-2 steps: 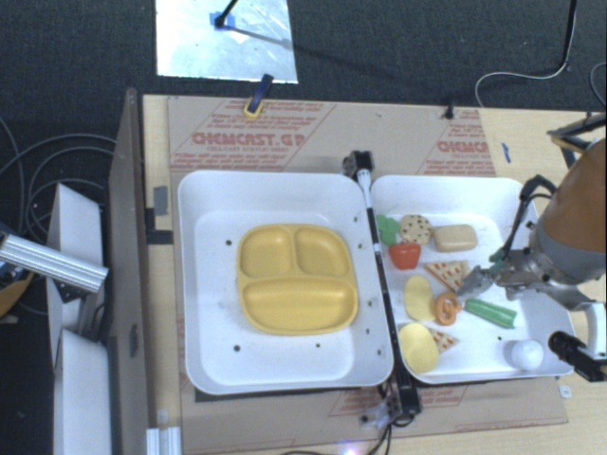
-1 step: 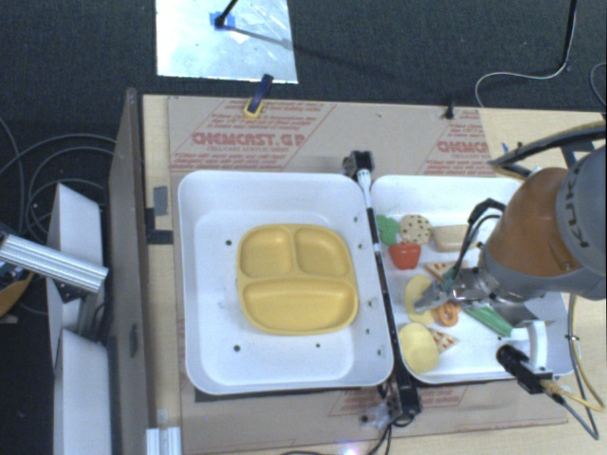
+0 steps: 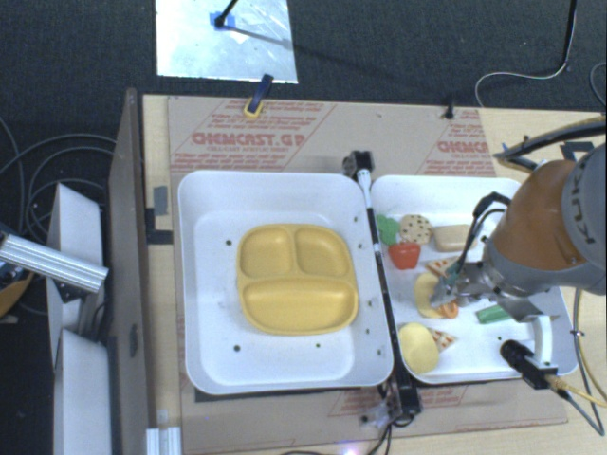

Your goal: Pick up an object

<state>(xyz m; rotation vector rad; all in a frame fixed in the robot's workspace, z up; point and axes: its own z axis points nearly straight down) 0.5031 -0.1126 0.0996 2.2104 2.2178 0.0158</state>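
The arm [image 3: 545, 230], grey w/ an orange band, is reaching in from the right over the right bin [image 3: 493, 373]. Its claw [image 3: 446, 297] is sitting low among the toy food near the bin's middle; can't tell whether it's spread or pressed together, since the fingertips are blurring into the items under it.

Right bin contents: a green piece [image 3: 387, 227] and a speckled cookie [image 3: 413, 227] at the far left, a red piece [image 3: 405, 255] just near of them, a tan block [image 3: 451, 237] to the right of the cookie. A pale yellow round piece [image 3: 428, 293] is lying right beside the claw, w/ an orange bit [image 3: 448, 309] touching the claw tip area. A yellow lemon-like object [image 3: 418, 346] is sitting at the near left w/ a small pizza slice [image 3: 442, 337] just beside it. A green piece [image 3: 491, 315] is lying to the right, partly under the arm.

Left bin [image 3: 204, 254] is holding a yellow divided plate [image 3: 296, 279], roughly centred. Both bins are resting on cardboard [image 3: 285, 136] on the table.
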